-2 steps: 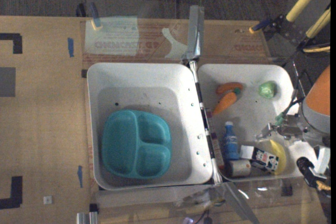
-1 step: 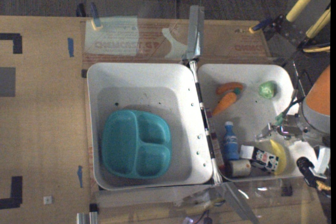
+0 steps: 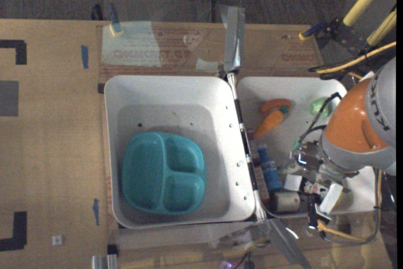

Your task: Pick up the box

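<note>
In the right bin [image 3: 296, 90], a small blue box-like item [image 3: 271, 174] lies along the left wall near the divider. A small white box-like piece [image 3: 292, 183] sits just right of it, touching the gripper's body. My gripper [image 3: 308, 184] hangs low over the bin's front part, under the orange wrist band [image 3: 354, 126]. A dark cylindrical can [image 3: 284, 201] lies just below and left of the gripper. The gripper's body hides whatever is directly beneath it.
Two carrot-like orange items [image 3: 272, 121] lie at the back of the right bin, with a green item [image 3: 320, 105] near its far right. The left bin [image 3: 126, 97] holds a teal divided plate [image 3: 164, 172]. A metal divider [image 3: 242, 135] separates the bins.
</note>
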You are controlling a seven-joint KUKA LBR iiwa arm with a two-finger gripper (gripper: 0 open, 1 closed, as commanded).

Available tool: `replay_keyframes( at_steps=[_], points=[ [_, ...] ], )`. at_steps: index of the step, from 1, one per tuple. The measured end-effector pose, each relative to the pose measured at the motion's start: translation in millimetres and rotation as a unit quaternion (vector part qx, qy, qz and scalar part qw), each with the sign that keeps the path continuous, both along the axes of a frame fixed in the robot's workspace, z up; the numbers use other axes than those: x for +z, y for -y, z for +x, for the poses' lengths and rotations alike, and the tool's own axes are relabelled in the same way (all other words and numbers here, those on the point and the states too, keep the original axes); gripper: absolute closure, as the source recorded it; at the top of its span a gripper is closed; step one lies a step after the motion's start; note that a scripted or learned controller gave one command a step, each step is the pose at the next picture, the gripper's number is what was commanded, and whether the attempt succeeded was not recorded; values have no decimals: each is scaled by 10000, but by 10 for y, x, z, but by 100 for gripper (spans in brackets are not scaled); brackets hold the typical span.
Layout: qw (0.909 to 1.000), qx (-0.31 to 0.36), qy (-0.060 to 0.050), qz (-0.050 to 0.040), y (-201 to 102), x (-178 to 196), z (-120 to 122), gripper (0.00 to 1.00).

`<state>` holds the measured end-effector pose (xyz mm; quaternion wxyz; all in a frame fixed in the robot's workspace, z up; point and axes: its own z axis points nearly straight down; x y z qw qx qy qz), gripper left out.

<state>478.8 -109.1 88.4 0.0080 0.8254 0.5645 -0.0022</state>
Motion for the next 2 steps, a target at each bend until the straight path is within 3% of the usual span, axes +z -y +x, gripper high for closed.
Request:
replay_keyframes(
  at_steps=[1,2],
  points=[
    [9997,-180,20,189,790,28,88,0],
    [9981,-617,23,60,-8,-3,61,0]
  ],
)
